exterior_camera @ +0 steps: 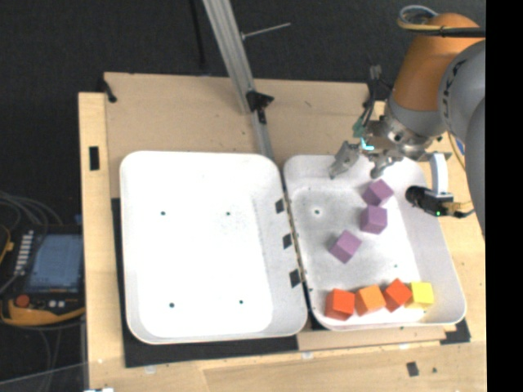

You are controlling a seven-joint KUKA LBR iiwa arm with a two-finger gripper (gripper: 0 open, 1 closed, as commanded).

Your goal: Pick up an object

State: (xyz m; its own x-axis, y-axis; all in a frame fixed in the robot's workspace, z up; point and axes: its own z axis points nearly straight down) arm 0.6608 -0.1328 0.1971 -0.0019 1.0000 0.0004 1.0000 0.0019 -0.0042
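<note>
Purple cubes are your nearest candidates: one (377,192) lies in the upper part of the right bin (315,186), just below the gripper (362,165), with a second (373,219) close under it and a third (345,246) lower and to the left. You can see the gripper's fingers spread apart with nothing between them, hanging over the bin's upper edge.

Your likeliest failure is a miss or a nudge. The top two cubes sit close together and at odd angles, so a finger coming down could land on a cube's face or push one into the other instead of straddling it. The bin's back wall is also near the gripper, and a finger could catch it.

Along the bin's lower edge you have a row of four blocks touching one another: red-orange (340,303), orange (370,299), red-orange (398,293) and yellow (422,293). Packed like that, they leave no room for a finger between them. The left bin (147,219) holds no blocks, and a metal post (233,47) slants across the upper middle of the frame.
</note>
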